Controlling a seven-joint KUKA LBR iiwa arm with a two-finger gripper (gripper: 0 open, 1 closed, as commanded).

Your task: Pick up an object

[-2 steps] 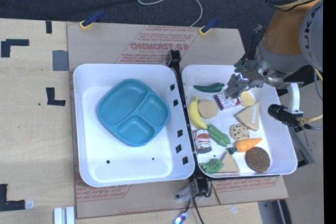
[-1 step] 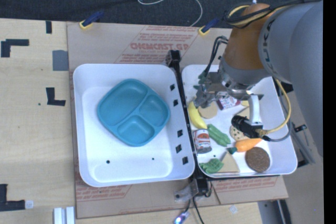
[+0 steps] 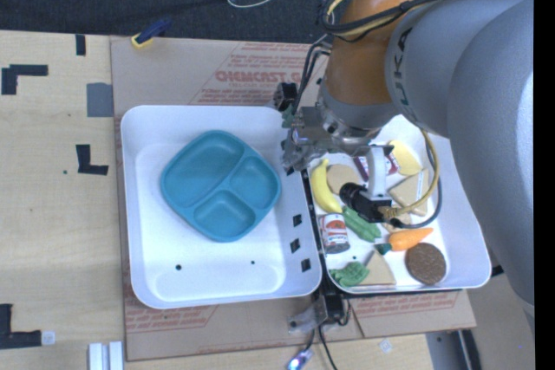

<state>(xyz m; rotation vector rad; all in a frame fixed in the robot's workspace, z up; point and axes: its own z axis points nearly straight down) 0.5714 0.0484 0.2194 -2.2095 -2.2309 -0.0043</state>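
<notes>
My gripper hangs over the left part of the right bin, under the grey wrist and orange band. Just below it a yellow banana lies along the bin's left wall. Nearer the front stands a small can with a red label. An orange carrot, a brown round disc, a dark green vegetable piece and a green leafy toy lie in the front half. Pale cheese-like wedges rest further right, partly hidden by the arm.
The left bin holds a blue divided plate toward its back. The divider between the two bins runs right beside the gripper. The big grey arm covers the right bin's back and right side. Cardboard lies under both bins.
</notes>
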